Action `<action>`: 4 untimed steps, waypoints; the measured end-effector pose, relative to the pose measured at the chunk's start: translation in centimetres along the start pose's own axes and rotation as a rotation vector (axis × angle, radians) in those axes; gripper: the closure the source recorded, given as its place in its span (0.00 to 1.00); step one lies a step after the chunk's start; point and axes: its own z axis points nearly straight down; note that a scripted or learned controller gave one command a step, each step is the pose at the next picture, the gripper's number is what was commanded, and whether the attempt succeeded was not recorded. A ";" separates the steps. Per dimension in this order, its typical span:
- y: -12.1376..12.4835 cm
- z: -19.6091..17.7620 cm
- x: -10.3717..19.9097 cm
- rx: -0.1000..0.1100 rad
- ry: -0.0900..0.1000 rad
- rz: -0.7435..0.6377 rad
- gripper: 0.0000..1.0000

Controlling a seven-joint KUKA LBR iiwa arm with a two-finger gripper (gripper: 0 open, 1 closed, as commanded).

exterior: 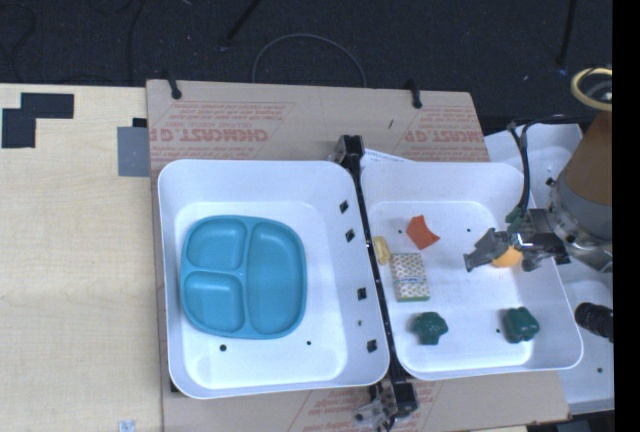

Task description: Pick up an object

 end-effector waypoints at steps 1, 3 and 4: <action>-0.9 6.0 0.5 0.008 0.003 0.000 0.00; -1.0 14.3 -0.1 0.002 0.001 0.000 0.00; -0.9 13.1 -0.3 0.000 0.002 0.007 1.00</action>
